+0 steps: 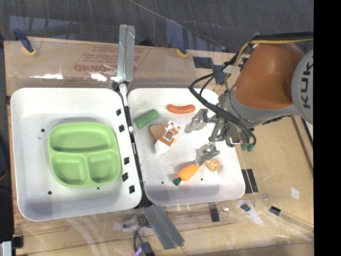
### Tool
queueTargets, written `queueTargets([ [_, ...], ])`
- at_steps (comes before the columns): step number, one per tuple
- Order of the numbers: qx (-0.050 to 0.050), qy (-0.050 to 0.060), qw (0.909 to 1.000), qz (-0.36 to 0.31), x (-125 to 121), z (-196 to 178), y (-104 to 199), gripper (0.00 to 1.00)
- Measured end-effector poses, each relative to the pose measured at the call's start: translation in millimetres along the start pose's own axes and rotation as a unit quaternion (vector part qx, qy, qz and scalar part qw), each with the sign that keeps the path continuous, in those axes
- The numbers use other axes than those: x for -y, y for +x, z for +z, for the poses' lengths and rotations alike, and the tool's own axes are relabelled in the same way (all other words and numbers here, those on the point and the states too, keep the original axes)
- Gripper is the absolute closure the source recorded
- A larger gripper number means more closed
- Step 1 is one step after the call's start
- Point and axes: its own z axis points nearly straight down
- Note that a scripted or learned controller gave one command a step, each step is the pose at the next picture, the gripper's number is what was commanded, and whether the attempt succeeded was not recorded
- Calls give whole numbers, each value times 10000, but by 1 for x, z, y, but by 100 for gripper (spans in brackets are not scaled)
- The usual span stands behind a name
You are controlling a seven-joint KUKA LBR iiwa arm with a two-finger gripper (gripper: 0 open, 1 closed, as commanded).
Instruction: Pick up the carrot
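The carrot (187,172) is orange with a green stub at its lower left end and lies near the front of the right bin (229,188). My gripper (202,137) hangs over the bin's right half, just above and to the right of the carrot. It is open with nothing between its fingers. The lower finger (206,154) ends close to the carrot's right tip; whether it touches is unclear. The upper finger (197,121) points toward the bin's middle.
In the right bin there are also a red sausage (181,109) at the back, a green pickle (146,118), a brown-and-white carton (165,135) and a small tan piece (213,165) beside the carrot. The left bin (26,196) holds a green divided plate (84,153).
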Motion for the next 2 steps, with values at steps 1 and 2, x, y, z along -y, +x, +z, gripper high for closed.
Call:
queueTargets([
  [1,8,-10,9690,-2472,-18,156,-11,0],
  [2,21,-7,9679,-2512,-20,145,-13,100],
])
